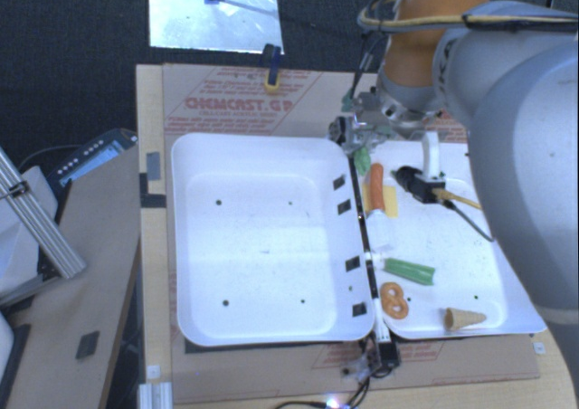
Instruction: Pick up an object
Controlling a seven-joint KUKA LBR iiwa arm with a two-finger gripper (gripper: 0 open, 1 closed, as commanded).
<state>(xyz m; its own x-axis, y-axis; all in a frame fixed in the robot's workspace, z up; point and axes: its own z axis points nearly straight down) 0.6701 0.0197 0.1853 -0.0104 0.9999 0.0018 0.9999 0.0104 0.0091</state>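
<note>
The carrot (376, 185) lies just below the claw (360, 137), long axis running away from it; the claw's state I cannot tell.

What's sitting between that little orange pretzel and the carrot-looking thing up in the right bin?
In the camera view, a green stick lies between the pretzel and the carrot, just above the pretzel.
</note>
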